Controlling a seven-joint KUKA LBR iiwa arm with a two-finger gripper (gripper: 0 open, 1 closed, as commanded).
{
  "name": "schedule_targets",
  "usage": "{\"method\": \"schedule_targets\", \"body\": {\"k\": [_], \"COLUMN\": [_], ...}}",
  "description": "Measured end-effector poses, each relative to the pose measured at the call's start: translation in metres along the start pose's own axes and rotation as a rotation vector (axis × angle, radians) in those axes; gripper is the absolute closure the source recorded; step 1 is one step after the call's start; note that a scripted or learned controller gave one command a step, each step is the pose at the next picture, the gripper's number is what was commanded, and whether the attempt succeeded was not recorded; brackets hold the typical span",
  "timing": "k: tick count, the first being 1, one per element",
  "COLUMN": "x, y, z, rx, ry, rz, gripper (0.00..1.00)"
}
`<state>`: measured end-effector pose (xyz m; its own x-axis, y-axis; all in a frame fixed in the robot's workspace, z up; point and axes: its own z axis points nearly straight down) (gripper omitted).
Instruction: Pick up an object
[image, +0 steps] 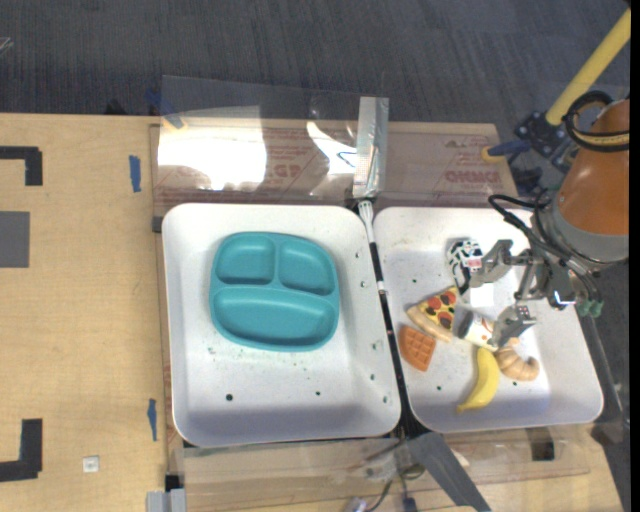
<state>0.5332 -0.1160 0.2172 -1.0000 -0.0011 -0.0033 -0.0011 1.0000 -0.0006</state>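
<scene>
Banana (483, 380) just below hand (500, 292), apart, right bin (570, 400).

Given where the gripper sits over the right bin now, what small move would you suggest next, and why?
Probably a short straight descent. The gripper appears open, its fingers spread above the right bin, with the toy food close below: the pizza slice, waffle, banana and croissant. Nothing sits between the fingers yet, so lowering before closing seems the sensible step.
</scene>
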Motion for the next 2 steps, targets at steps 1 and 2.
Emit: {"method": "schedule_targets", "body": {"k": [1, 2], "x": [-0.017, -0.02], "y": [0.0, 0.002], "z": [0.108, 0.097], "rx": [-0.001, 0.001], "ry": [-0.002, -0.009], "rz": [-0.443, -0.447], "gripper": [0.0, 1.0]}}
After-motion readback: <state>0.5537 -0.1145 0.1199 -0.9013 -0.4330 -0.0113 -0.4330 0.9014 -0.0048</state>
